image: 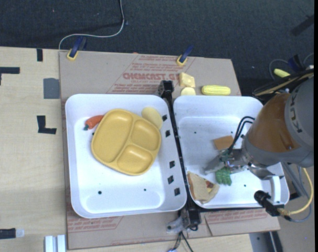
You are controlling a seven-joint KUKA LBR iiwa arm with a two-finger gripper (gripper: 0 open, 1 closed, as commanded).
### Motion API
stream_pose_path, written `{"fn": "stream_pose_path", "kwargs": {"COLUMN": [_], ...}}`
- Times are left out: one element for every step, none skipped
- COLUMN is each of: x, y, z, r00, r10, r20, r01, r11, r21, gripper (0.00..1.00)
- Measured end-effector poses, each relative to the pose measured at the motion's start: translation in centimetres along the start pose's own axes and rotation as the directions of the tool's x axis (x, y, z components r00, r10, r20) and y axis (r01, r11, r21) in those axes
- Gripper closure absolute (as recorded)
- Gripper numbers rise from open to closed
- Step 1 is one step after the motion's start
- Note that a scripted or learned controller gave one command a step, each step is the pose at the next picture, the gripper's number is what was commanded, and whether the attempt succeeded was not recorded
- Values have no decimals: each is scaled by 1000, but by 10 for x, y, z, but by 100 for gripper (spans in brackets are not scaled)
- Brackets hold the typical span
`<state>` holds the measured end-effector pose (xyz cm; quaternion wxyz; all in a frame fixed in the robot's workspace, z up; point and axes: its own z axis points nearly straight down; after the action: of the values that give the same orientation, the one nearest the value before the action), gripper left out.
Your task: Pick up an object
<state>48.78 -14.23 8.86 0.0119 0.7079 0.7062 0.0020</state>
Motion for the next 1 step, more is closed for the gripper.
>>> {"fn": "stream_pose_path", "kwargs": {"x": [2], "y": [2], "z": [-12], "r00": [1000], "r10": [-3], "r20": [-6], "r01": [3], "r11": [1000], "r21": [2], "gripper": [100]}}
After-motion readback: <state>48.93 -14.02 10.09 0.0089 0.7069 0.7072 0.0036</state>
